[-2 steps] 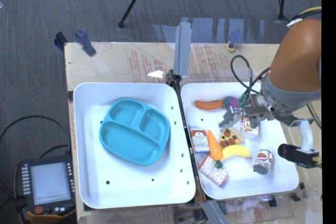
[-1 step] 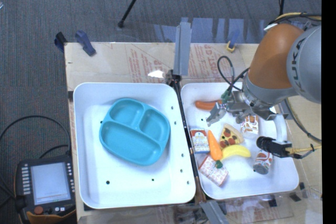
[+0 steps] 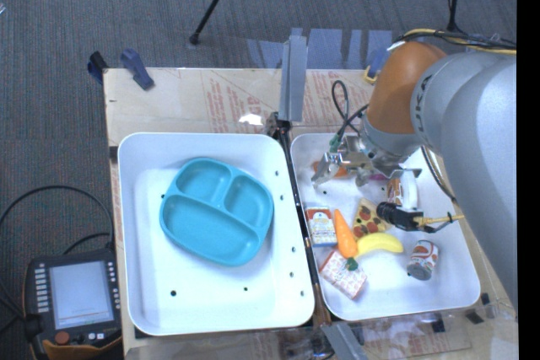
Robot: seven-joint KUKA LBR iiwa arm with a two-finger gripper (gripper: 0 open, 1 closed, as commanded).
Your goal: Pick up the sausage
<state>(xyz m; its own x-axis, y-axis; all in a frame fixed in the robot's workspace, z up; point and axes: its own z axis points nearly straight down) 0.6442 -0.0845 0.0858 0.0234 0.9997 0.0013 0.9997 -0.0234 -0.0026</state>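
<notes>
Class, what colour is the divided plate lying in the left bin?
The divided plate is light blue all over, plain to see in the camera view looking down on the left bin.

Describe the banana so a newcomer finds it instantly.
Take the white bin on the view's right. Near its middle the banana lies just right of the orange carrot, below the pizza slice. It is the only yellow, curved thing there.

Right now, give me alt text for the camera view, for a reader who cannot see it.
A grey robot arm reaches from the right, its gripper low over the back of the right bin, which holds toy food: carrot, banana, pizza slice, a can. The left bin holds a blue divided plate.
</notes>
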